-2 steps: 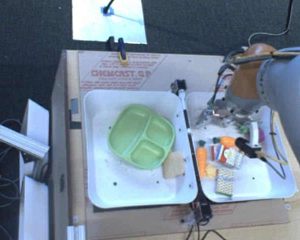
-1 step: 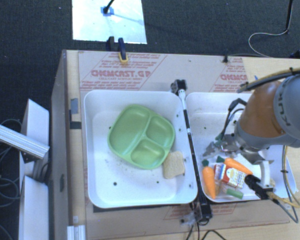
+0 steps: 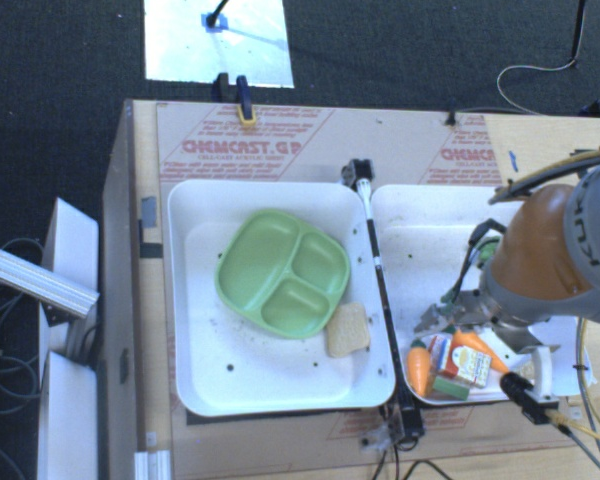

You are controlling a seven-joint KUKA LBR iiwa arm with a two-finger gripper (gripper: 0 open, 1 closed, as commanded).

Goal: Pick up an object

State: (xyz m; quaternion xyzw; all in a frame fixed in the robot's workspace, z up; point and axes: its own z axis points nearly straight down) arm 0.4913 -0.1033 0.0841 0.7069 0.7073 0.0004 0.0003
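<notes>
Single fixed overhead view, slanting down over both bins [image 3: 280, 200].

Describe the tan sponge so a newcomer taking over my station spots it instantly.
Look in the left white bin, which holds a large green divided plate. The sponge lies against that plate's lower right edge, near the rail between the two bins. It is the bin's one small tan square, dull and flat beside the bright plate.

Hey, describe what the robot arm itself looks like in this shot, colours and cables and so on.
The arm is a rounded grey body with a broad orange band above the wrist and part of dark lettering on the grey shell. Thin dark and yellow cables run along it. The gripper is dull metal grey.
</notes>
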